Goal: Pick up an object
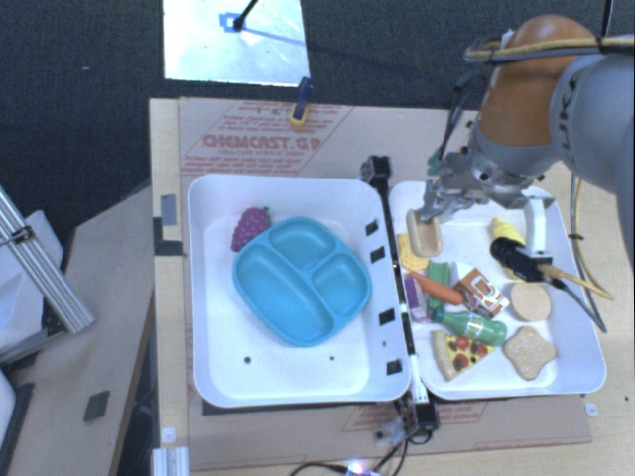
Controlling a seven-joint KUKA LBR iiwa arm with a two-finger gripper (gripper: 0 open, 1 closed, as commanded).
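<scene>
Rounded tan bread slice (424,235), glossy plastic

Blue tray (301,281) (grapes (250,227) beside) in left bin (213,365)

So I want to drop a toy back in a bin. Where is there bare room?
Left bin: bare floor along the front and left of the blue tray, below the grapes. Right bin: crowded with toys, the gripper low over its back corner.
</scene>
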